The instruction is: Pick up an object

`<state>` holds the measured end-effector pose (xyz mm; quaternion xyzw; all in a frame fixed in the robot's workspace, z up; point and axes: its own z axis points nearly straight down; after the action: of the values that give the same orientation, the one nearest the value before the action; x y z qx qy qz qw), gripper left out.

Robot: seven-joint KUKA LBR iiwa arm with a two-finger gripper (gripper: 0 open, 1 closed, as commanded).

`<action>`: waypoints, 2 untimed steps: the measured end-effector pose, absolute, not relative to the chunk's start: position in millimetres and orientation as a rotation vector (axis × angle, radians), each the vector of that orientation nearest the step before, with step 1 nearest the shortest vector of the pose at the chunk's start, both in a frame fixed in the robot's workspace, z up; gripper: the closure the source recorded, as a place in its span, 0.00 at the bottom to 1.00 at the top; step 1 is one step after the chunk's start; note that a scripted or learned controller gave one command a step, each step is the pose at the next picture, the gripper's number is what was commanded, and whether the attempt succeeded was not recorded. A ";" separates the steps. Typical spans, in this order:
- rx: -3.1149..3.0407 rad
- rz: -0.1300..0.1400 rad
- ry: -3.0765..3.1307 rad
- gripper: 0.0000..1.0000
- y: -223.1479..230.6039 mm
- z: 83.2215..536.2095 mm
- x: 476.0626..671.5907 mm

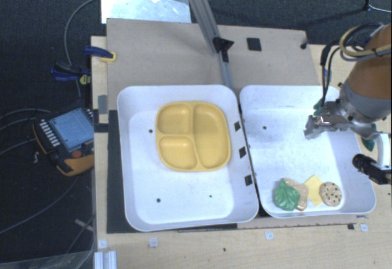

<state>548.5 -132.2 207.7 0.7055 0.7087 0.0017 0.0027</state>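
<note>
Four small things cluster at the near edge of the right bin (269, 99): a green leafy piece (284, 195), a tan piece (300, 194) touching it, a pale yellow square slice (313, 189) and a round speckled cookie (331, 193) just beside the bin's right wall. The gripper (313, 125) hangs well apart from them over bare white floor near that wall; whether its jaws are open or closed cannot be told. In the left bin (141, 200) a yellow divided plate (193, 136) sits toward the far side, with bare floor around it.

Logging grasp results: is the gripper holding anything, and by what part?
Nothing is held: the gripper is above bare right bin floor, apart from the toy food.
</note>
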 end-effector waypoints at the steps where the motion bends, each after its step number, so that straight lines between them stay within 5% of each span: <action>1: 2.209 0.005 2.232 1.00 -81.6 201.4 562.2; 2: 2.209 0.005 2.233 1.00 -32.5 196.7 573.0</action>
<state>573.0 -32.5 196.7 0.7033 0.7109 0.0017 0.0002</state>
